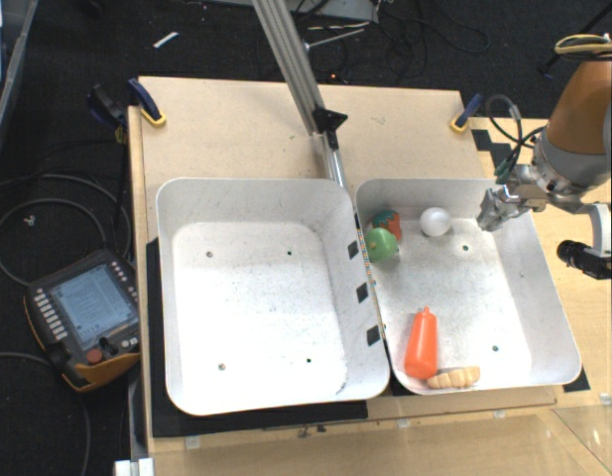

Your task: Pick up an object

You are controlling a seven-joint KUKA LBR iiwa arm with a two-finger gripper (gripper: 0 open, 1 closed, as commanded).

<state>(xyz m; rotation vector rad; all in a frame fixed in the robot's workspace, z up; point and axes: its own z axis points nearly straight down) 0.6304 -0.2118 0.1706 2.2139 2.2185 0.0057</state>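
**Reach into the right bin**

Two bins on tabletop (236, 127); right bin (529, 305) holding orange bottle (422, 343), green ball (382, 245), white ball (435, 222). Gripper (494, 211) at upper rim, fingers' state impossible to tell. Best centred over white ball before descending.

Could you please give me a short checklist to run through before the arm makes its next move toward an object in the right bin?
1. Objects within reach in the right bin: white ball, green ball, orange bottle and a tan piece: ok.
2. Claw placed over a target: not ok; it sits at the bin's upper right edge, apart from the white ball.
3. Something held in the claw: cannot tell.
4. White ball free of neighbours: ok.
5. Orange bottle free of neighbours: not ok; the tan piece touches its lower end.
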